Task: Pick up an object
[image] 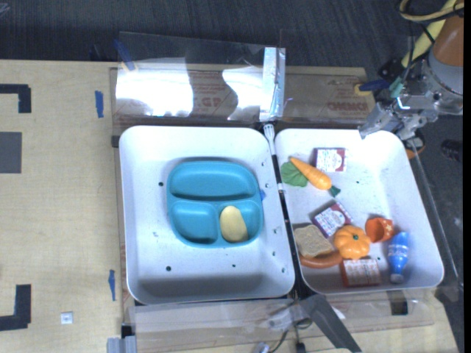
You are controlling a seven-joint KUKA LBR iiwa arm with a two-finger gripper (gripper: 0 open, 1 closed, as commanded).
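The gripper (pixel 384 121) hung at the upper right of the camera view, above the far right corner of the right bin (pixel 423 230), with the grey arm and its orange band (pixel 449 44) behind it toward the frame's edge. Its jaws were too small and dark against the bin's rim to tell how far apart they stood, and nothing could be made out between them. All the loose objects lay below it in the right bin. A toy carrot (pixel 311 173) with green leaves lay slantwise near the bin's left wall, and a small dark red packet (pixel 329 159) sat just beside it toward the far side. Nearer the front, a second red packet (pixel 330 218) lay beside a slice of bread (pixel 313 241), and a small orange pumpkin (pixel 352 242) rested against both. An orange cup (pixel 379 229) lay tipped on its side just right of the pumpkin, a blue bottle (pixel 398 255) stood near the right wall, and a red can (pixel 361 272) lay on its side at the front. The left bin (pixel 140 197) held a blue divided plate (pixel 213 197) with a yellow lemon (pixel 233 223) in its lower right compartment. Both bins sat on the pale wooden tabletop (pixel 51 219), with a clear plastic sheet (pixel 195 87) behind them.
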